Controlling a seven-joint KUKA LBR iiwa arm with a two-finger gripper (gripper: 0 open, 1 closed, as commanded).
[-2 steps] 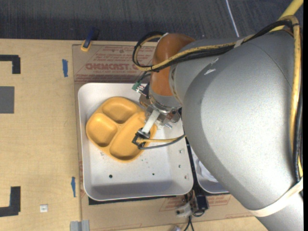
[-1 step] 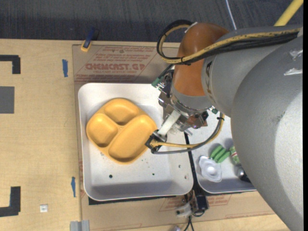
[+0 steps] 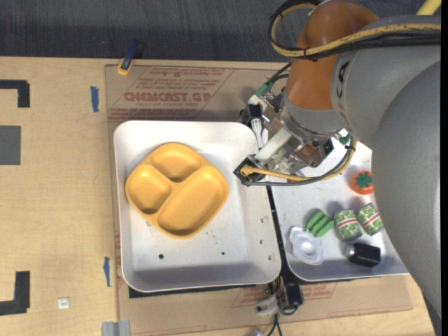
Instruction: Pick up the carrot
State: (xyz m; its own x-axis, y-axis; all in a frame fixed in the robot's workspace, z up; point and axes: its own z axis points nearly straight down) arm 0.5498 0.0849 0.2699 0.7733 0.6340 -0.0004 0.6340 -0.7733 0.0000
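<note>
A tan, cardboard-covered bench (image 3: pixel 56 187) is seen from above, with dark flooring along the top of the view and two shallow white bins set side by side on it. The carrot (image 3: pixel 362 180), a small orange piece topped with green, is found in the right-hand bin (image 3: pixel 329 271), toward the view's right of the claw (image 3: pixel 301 158) and slightly lower, apart from it; its right side is cut off by the grey arm. The claw itself is placed over the upper left part of that bin, near the wall shared with the other bin, and is largely covered by the wrist and cables, so whether it is apart or together cannot be told. Nothing is seen clamped in it.

Below the claw, toward the near edge of the same bin, a bright green piece (image 3: pixel 318 223) is laid just beside two green-and-white patterned pieces (image 3: pixel 346 224) (image 3: pixel 369 218). Lower still, a white piece (image 3: pixel 306 246) and a black block (image 3: pixel 365 255) are seen, near each other but apart.

To the view's left of the claw, the left-hand bin (image 3: pixel 140 257) is occupied by a yellow three-compartment dish (image 3: pixel 177 187), resting upright in its upper half, well apart from the carrot.
</note>
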